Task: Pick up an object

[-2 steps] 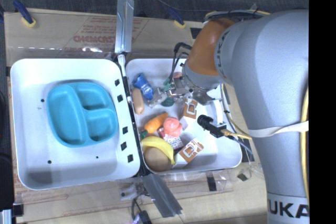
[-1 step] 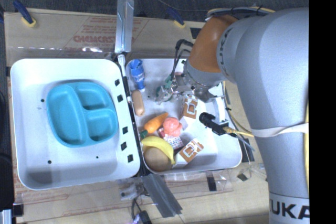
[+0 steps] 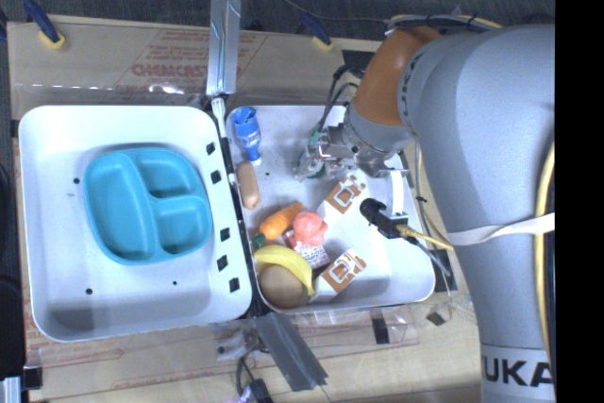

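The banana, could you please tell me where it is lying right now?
The banana lies in the right bin, near its front-left corner, curled over a brown kiwi and just below the carrot.

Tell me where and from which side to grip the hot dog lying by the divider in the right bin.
Grip the hot dog across its middle, coming straight down from above. It lies flat and long, running along the bin wall, so the end effector should probably close across the short width. The left side sits tight against the wall, leaving little finger room, so a slight offset rightward may help.
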Tool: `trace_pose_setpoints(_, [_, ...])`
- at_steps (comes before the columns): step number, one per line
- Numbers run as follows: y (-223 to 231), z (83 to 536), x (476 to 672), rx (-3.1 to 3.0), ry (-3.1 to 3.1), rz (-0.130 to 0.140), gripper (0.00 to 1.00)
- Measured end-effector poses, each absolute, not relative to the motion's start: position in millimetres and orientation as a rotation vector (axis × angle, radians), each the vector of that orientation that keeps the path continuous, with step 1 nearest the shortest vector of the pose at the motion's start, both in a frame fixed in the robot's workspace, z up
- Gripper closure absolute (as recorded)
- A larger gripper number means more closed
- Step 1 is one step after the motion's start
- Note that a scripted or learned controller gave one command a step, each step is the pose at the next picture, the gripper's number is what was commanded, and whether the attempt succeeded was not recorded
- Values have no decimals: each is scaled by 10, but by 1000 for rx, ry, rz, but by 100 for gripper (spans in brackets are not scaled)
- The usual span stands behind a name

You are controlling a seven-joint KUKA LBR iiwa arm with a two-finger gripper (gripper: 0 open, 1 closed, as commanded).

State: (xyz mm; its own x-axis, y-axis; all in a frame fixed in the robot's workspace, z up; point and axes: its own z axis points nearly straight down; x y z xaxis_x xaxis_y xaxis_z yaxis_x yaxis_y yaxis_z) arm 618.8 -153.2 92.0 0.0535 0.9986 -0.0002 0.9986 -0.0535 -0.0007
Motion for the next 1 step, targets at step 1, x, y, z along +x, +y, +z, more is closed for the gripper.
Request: trace_pose_setpoints(1, [-963,1590,6589,-2220,-2227,-6,100])
